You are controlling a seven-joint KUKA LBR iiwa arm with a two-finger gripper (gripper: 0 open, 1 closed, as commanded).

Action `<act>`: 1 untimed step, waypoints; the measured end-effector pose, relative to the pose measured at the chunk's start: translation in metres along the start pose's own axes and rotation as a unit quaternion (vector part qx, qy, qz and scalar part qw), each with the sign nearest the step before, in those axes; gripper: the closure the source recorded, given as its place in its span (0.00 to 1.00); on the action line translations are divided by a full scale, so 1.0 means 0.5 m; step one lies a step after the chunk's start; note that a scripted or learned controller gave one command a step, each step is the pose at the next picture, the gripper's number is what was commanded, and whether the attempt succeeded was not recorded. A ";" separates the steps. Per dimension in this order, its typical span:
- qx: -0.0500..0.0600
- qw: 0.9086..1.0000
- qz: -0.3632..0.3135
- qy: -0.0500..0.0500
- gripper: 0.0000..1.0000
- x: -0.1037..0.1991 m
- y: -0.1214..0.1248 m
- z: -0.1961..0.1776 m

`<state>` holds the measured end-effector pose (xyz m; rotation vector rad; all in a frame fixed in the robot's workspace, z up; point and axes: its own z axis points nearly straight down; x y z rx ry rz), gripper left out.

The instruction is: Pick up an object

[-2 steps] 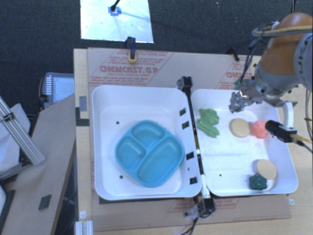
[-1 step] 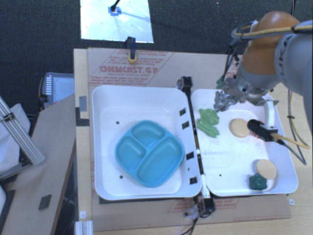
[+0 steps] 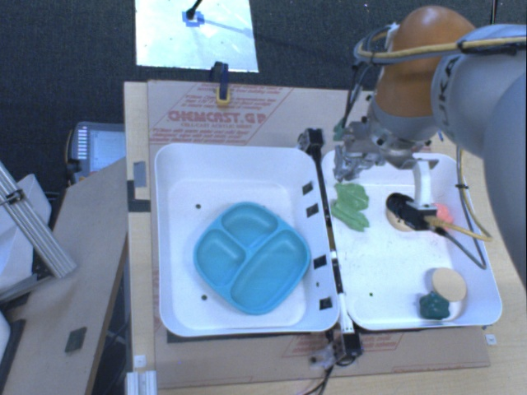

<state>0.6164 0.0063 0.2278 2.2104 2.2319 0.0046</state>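
The gripper [image 3: 349, 168] is hanging just above the green toy [image 3: 352, 205], which is lying near the divider [image 3: 323, 212]; its opening I cannot tell, and it is risking striking that wall.

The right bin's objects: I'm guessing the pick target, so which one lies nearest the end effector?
The light green object, directly below the end effector by the bin's left wall; the others lie farther right or at the near corner.

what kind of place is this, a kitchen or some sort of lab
Most likely a robotics lab bench, not a kitchen: a robot arm hangs its gripper over two white bins taped onto cardboard, with toy-like items such as a blue divided plate laid out for picking.
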 end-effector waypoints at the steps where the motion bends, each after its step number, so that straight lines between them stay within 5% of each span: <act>1: 0.000 1.000 0.000 0.000 1.00 0.110 0.006 0.023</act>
